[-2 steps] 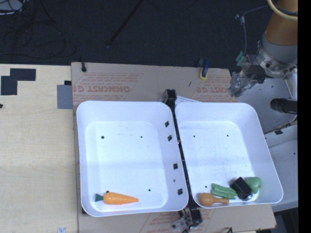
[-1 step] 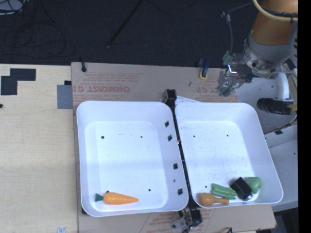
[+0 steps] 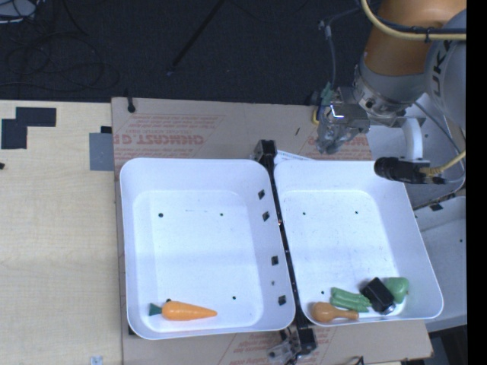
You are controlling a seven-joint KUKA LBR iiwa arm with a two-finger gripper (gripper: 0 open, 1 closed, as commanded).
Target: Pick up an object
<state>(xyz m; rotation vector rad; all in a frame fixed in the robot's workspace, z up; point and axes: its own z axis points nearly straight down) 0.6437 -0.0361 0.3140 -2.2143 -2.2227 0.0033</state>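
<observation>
Above the far rim of the right bin point(image 3: 426, 280), the gripper point(image 3: 332, 137) hung clear of everything, and whether it was wide or narrow could not be told from the camera view. It held nothing that could be seen. Candidates for the pick lay well apart from it: an orange toy carrot point(image 3: 188, 310) alone in the near left corner of the left bin point(image 3: 137, 204), and a huddle in the near right corner of the other bin, namely a tan pear-shaped piece point(image 3: 332, 312), a green bean pod point(image 3: 350, 299), a black block point(image 3: 377, 293) and a green piece point(image 3: 397, 286). That huddle looked risky: the pieces touched, so a descent could nudge a neighbour or close on two, and the bin wall beside them might block one side. The carrot seemed safer, though it could roll.
</observation>
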